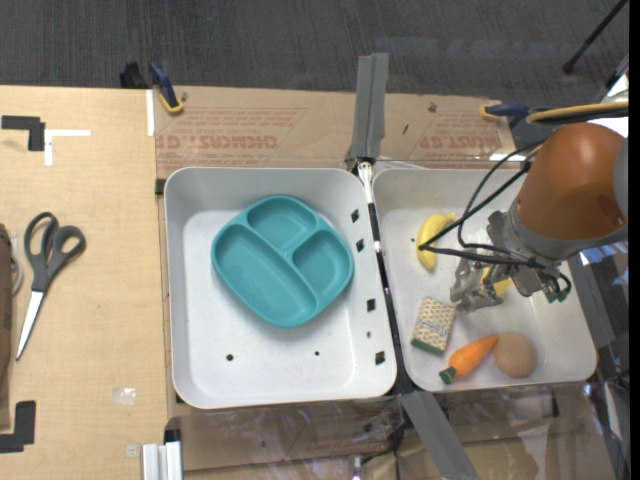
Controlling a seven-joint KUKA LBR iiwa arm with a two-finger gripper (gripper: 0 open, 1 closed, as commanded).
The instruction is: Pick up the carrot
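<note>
The carrot (470, 356) is orange with a green stub end and lies tilted near the front edge of the right bin (570, 368). My gripper (473, 291) hangs above the middle of that bin, a short way behind the carrot and apart from it. Cables and the orange wrist band (572, 190) cover much of the tool. A small yellow piece (498, 287) shows right beside the gripper, and whether it is held I cannot tell.
A tan rounded object (516, 355) lies just right of the carrot. A patterned sponge block (433, 325) sits to its left, and a yellow banana (432, 240) lies further back. The left bin (190, 368) holds a teal divided plate (284, 260). Scissors (42, 268) lie on the bench at left.
</note>
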